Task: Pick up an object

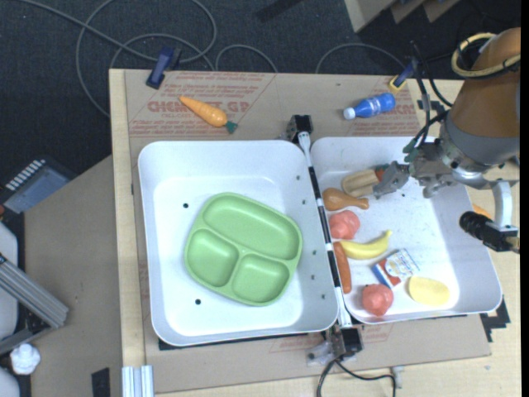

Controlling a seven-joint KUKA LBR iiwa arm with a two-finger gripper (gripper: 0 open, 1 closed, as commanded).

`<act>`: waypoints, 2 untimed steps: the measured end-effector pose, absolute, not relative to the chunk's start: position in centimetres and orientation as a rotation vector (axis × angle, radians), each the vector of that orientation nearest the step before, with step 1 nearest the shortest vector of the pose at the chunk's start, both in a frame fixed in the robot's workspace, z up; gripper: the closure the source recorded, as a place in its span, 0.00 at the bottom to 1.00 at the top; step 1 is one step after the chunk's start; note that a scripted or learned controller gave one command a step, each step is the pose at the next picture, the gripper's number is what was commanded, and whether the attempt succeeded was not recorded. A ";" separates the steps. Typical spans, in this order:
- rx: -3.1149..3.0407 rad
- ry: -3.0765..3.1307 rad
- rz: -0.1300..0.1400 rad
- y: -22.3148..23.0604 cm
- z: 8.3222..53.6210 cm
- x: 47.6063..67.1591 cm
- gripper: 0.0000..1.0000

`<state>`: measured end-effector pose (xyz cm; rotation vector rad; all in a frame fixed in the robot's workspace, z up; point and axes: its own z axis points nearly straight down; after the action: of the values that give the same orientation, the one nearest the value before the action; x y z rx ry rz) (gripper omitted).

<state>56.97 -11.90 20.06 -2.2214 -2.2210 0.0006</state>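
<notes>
I see the gripper (411,178) low in the right bin (463,246), near the bread roll (359,180). Its fingers look spread and hold nothing, though the view is poor there.

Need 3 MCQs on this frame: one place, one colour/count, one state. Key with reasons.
1. Where is the green tray?
A. left bin
B. right bin
C. on the bench outside the bins

2. What colour is the bottle on the bench?
A. red
B. blue
C. green

3. How does the green tray rest?
A. flat, compartments up
B. flipped over
C. leaning on the bin wall

Key:
1 A, it sits in the left bin.
2 B, its body is blue with a white cap.
3 A, its three compartments face up.
</notes>
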 end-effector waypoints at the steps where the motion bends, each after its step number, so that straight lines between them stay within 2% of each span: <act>1: -2.221 -2.218 0.005 -19.0 8.2 65.2 0.00; 2: -2.222 -2.224 -0.001 -20.5 8.5 66.4 0.00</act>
<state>66.39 -20.50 8.53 -2.2219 -2.2241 -0.0010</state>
